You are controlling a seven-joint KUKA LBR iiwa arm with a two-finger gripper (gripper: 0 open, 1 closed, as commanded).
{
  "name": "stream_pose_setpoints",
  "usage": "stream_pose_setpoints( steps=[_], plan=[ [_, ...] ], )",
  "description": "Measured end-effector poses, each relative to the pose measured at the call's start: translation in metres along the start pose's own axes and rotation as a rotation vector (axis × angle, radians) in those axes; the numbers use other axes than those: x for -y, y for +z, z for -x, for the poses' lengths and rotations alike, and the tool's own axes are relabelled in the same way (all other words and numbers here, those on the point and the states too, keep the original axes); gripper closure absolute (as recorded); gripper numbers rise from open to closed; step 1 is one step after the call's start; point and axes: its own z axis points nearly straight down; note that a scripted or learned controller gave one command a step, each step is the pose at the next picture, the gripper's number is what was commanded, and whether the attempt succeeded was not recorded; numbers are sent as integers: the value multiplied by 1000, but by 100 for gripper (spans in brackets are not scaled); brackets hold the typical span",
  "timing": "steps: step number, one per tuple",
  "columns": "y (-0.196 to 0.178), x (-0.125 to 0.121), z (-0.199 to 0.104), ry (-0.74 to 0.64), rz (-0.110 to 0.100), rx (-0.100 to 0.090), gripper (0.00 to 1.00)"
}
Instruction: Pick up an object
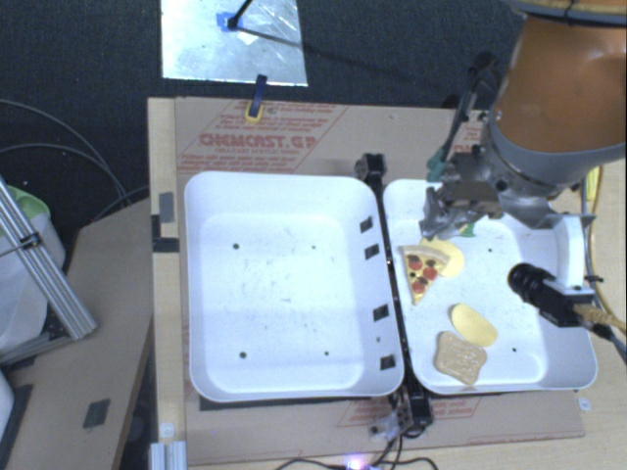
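My gripper point(446, 221) hangs over the far left part of the right bin point(568, 360), low above its floor. A pizza slice toy point(423, 267) lies just in front of it, towards the bin's left wall. A small green thing point(468, 229) peeks out from under the gripper; most of it is hidden. A flat yellow oval point(473, 324) lies nearer the front. Beside it, a tan bread-like piece point(459, 357) rests near the front wall.
The left bin point(284, 282) stands beside the right one, with black clips point(377, 253) along the shared wall. Both bins rest on a cardboard sheet point(265, 135). A shiny metal plate point(233, 27) lies on the floor beyond.
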Motion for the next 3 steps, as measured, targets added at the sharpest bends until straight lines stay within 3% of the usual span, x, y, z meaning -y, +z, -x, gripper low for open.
stream_pose_setpoints(
  steps=[2, 3],
  plan=[
    [-19, -4, -13, -6, 6, 0, 100],
    [-26, -3, -73, -9, 2, -3, 100]
  ],
)
